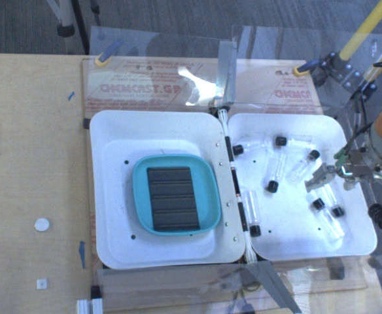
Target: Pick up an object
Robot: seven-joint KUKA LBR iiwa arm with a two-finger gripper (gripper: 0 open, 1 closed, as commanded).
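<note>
Several clear vials with black caps lie scattered in the right white bin. One vial lies near the bin's middle, another along the left wall, and a pair at the right side. My gripper hangs low over the right part of this bin, reaching in from the right edge, just above and to the left of that pair. A vial lies close to its tip on the left. I cannot see whether anything is between its jaws.
The left white bin holds a teal square tray with a dark ridged insert. A ridge divides the two bins. Cables and a yellow pole stand at the far right. A small white disc lies on the bench.
</note>
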